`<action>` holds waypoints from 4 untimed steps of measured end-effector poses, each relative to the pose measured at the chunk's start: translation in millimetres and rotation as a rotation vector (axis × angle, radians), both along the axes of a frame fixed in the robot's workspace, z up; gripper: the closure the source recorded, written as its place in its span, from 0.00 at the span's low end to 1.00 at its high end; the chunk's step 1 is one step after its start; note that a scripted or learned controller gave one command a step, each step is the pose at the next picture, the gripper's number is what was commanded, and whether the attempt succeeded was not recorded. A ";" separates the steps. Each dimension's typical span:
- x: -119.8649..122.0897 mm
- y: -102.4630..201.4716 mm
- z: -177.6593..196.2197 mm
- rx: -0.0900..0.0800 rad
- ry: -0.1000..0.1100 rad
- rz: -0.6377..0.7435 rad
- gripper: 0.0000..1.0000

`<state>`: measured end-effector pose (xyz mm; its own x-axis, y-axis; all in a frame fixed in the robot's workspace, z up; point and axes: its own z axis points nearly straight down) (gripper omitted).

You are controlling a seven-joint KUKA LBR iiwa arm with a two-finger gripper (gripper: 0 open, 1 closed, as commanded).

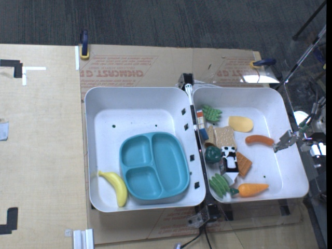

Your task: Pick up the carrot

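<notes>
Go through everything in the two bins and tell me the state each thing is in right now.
carrot: lying flat near the right bin's front wall, not held
gripper: above the right bin's right side, by the sausage, holding nothing
sausage: lying flat, free
banana: lying in the left bin beside the tray
teal tray: flat, right way up, compartments bare
yellow piece: lying flat, free

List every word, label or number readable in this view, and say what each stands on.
Red print on the cardboard sheet behind the bins: mirrored and blurred, not surely readable.
Red print on the cardboard right of it: too blurred.
Small package by the right bin's left wall: label too small to read.
Nothing else carries text.
</notes>
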<state>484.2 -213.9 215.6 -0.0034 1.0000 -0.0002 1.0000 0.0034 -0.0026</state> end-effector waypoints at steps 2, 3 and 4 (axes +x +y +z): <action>2.2 78.8 -112.3 -0.025 -0.028 0.563 0.00; 2.5 80.5 -102.5 -0.013 -0.019 0.560 1.00; 2.4 80.5 -102.5 -0.012 -0.019 0.560 0.00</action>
